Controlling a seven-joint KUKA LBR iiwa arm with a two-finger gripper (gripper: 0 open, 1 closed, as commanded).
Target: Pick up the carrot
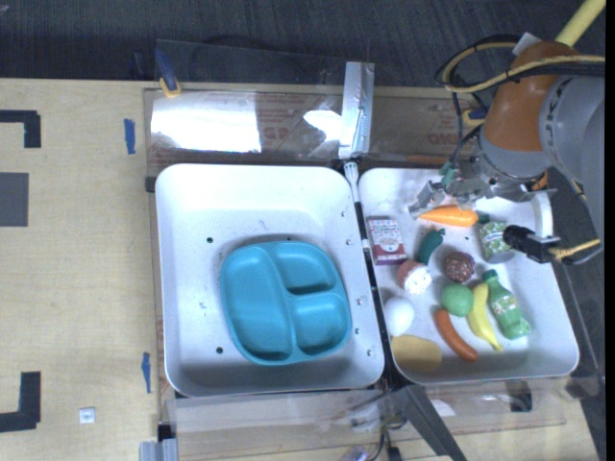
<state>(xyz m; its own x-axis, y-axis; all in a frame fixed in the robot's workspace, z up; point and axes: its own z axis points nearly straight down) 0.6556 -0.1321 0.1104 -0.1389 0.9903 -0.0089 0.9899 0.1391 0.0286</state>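
The carrot [448, 216] is orange and lies crosswise near the back of the right bin [557, 353], its tip pointing left. My gripper [437, 193] hangs directly over the carrot's left half, at or just above it. The grey arm with its orange band [519, 113] comes in from the upper right. The gripper's own body hides where it meets the carrot.
Packed around the carrot are a red packet [384, 238], a dark green piece [430, 245], a maroon ball [458, 265], a white egg [398, 313], a banana [483, 320], a green bottle [504, 305] and an orange sausage [455, 334]. The left bin [183, 200] holds a blue divided plate [286, 301].
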